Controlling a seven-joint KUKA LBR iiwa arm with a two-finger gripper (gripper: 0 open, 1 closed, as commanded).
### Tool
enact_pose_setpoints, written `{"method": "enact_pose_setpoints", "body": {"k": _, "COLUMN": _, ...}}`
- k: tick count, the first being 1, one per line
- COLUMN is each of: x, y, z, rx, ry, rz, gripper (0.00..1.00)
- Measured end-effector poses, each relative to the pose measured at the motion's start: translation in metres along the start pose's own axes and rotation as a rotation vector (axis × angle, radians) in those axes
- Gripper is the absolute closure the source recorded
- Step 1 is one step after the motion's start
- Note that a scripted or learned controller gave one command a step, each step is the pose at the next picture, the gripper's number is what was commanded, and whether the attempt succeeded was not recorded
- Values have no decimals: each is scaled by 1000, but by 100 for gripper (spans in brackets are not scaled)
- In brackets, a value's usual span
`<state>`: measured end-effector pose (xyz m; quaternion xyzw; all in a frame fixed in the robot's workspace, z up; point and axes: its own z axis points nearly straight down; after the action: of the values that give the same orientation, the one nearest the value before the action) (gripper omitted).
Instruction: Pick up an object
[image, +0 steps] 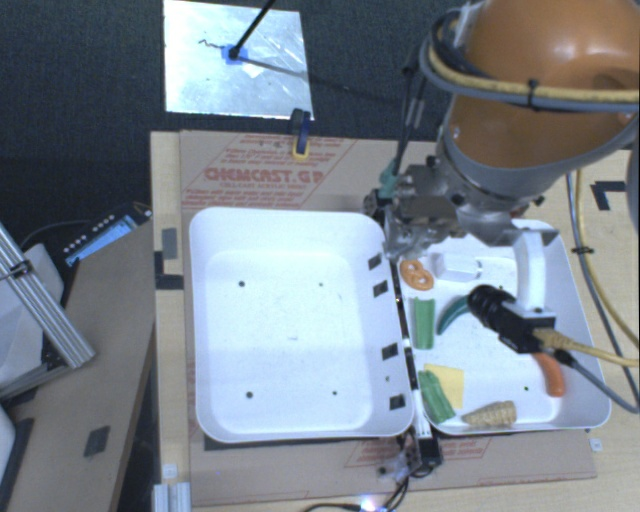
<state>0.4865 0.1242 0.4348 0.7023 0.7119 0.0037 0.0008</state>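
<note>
1. Arm (540, 90) comes in from the right. The end effector (408, 238) is over the far-left corner of the right bin (592, 402), close to the edge shared with the left bin (215, 330).
2. End effector state: cannot tell whether open or closed.
3. A round orange slice (416, 275) lies in the right bin just beside the end effector; contact cannot be told.
4. Along the same bin's left wall are a pale green stick (424, 322), a dark green curved piece (452, 312) and a yellow wedge (450, 382).
5. A beige cone (490, 413) lies at the near rim, with an orange carrot-like piece (553, 376) to its right.
6. The 2 bins sit on printed cardboard (260, 165) on the counter (110, 330).
</note>
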Motion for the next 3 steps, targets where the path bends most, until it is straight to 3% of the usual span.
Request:
{"method": "enact_pose_setpoints", "body": {"k": 1, "x": 61, "y": 5, "z": -47, "rx": -1, "ry": 0, "rz": 3, "gripper": 100}}
{"method": "enact_pose_setpoints", "body": {"k": 2, "x": 78, "y": 56, "z": -65, "rx": 1, "ry": -3, "rz": 8, "gripper": 100}}
{"method": "enact_pose_setpoints", "body": {"k": 3, "x": 110, "y": 123, "z": -100, "rx": -1, "ry": -2, "rz": 7, "gripper": 100}}
